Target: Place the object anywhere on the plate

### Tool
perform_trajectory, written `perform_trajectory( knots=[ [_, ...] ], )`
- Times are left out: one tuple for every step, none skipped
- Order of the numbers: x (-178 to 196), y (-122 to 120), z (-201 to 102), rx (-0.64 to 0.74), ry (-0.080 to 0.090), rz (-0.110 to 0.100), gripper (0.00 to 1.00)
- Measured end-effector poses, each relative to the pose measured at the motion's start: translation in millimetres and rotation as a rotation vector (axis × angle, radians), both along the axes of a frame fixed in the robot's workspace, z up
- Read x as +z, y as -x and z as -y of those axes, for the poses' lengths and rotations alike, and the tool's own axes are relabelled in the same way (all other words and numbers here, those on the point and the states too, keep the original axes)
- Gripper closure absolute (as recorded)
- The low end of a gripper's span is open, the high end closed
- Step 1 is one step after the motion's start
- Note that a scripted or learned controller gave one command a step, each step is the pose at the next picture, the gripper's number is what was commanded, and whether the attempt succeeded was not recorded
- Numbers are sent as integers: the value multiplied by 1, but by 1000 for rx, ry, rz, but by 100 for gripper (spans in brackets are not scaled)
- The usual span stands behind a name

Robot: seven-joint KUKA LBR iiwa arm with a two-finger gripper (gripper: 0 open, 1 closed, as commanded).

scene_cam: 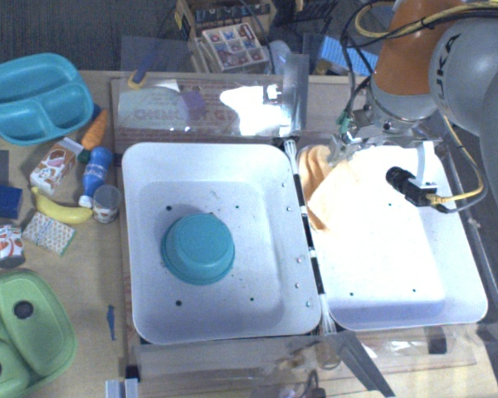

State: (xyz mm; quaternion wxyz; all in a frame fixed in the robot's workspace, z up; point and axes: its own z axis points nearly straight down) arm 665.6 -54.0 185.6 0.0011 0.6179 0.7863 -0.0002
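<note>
A grey KUKA arm [448,56] with an orange band reaches in from the right, its gripper [349,139] low over the far left corner of the right bin [415,297]; whether the claw is spread or pressed together cannot be told through the glare. A teal plate [198,248], seemingly upside down, sits in the middle of the left bin [149,181]. A pale orange object [314,181] lies against the right bin's left wall, just beside the gripper. On the bench left: a banana [60,209] and a blue divided tray [37,96].
</note>
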Motion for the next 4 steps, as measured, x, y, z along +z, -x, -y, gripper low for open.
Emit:
perform_trajectory(
  knots=[
    [8,40,-60,187,-1,-2,100],
    [3,83,-121,363,-1,-1,100],
    [9,18,-141,489,0,4,100],
    [-13,15,-185,274,-1,3,100]
  ],
)
